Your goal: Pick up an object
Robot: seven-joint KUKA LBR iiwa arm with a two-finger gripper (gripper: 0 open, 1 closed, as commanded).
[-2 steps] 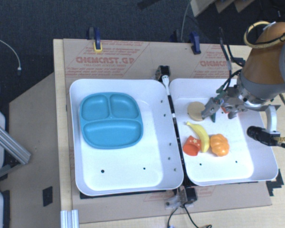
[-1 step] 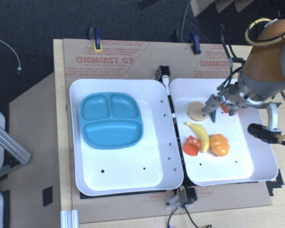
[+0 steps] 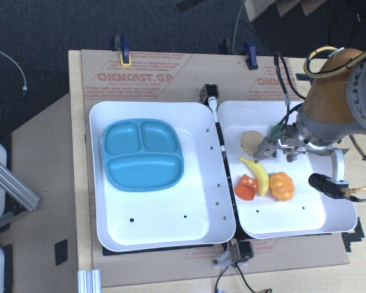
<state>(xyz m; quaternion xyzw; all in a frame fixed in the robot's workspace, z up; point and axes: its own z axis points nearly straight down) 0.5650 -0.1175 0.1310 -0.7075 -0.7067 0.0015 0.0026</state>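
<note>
In the right bin point(image 3: 329, 221), a yellow banana point(image 3: 257, 174) is lying at a slant, touching a red pepper point(image 3: 246, 188) on its left and an orange pepper point(image 3: 282, 186) on its right. A round beige cookie point(image 3: 252, 141) is sitting just above them. The gripper point(image 3: 269, 151) is hanging beside the cookie, and I cannot tell its state. In the left bin point(image 3: 158, 227), a blue divided plate point(image 3: 144, 153) is resting.

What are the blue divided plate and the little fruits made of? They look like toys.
The blue plate looks like moulded plastic, matte and one even colour. The banana, the red piece and the orange piece look like smooth toy plastic with flat, bright colours, though foam or rubber cannot be excluded.
</note>
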